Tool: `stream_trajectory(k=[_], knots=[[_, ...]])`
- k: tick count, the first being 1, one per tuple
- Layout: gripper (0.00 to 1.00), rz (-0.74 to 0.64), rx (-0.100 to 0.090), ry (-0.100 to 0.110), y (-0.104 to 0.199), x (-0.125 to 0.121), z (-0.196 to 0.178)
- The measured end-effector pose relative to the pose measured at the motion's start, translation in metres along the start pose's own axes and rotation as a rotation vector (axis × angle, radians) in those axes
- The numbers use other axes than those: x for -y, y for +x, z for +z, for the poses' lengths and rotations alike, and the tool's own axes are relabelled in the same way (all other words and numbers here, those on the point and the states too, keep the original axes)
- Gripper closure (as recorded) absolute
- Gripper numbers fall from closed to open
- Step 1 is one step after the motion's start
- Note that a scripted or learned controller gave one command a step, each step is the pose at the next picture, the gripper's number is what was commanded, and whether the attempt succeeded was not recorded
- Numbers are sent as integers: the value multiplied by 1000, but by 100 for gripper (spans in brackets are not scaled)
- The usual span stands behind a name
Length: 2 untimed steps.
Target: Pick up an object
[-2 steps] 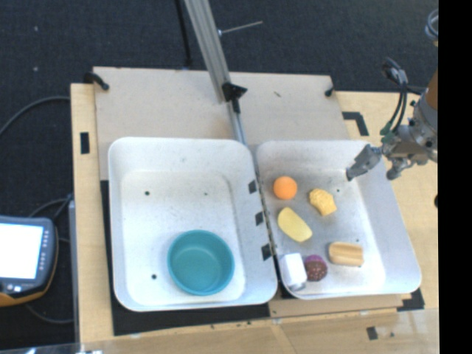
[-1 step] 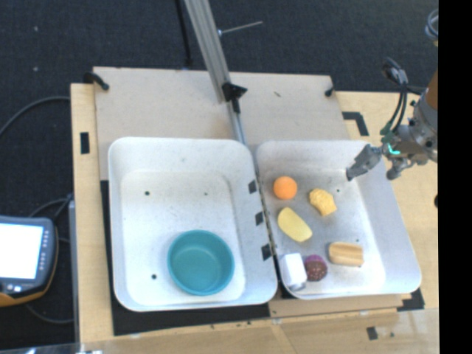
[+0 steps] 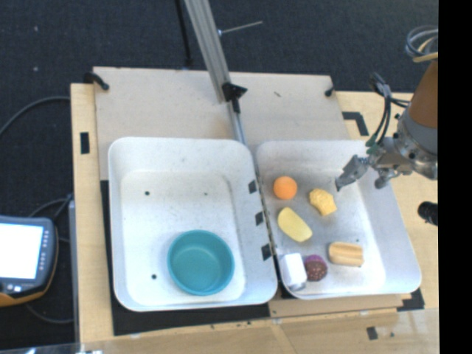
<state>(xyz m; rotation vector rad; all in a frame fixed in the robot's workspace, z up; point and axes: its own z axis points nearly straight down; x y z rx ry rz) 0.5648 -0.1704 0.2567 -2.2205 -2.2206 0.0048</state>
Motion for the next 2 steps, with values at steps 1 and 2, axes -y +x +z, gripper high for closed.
stream_trajectory(k=[1,2], knots=[[0,0,-1,2,-2,-2,63],[0,1,-1,1,1,5,109]])
